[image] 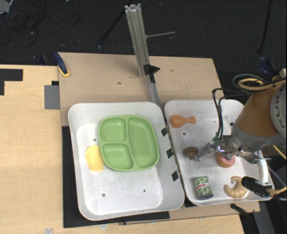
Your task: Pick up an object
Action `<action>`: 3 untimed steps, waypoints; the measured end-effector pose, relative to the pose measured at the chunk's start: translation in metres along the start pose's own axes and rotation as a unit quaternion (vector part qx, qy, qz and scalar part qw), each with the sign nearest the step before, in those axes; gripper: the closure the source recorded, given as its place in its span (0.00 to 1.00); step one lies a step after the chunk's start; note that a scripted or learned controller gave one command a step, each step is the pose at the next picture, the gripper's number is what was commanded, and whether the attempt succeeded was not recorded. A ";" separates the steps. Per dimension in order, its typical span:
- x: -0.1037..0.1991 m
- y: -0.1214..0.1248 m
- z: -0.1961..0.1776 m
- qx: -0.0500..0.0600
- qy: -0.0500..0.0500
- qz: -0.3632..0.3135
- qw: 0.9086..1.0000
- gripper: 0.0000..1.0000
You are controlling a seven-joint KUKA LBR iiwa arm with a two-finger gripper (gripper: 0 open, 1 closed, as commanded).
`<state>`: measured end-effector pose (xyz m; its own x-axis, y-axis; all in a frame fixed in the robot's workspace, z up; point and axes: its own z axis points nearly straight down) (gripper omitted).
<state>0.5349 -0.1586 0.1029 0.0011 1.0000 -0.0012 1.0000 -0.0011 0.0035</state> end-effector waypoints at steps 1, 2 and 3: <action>-0.002 -0.001 -0.008 0.002 0.000 0.002 1.000 1.00; -0.005 0.001 -0.050 0.001 0.000 0.001 1.000 1.00; -0.012 -0.002 -0.111 0.000 0.000 -0.001 1.000 1.00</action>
<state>0.5327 -0.1701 0.2136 -0.0002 1.0000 -0.0012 1.0000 0.0002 0.0031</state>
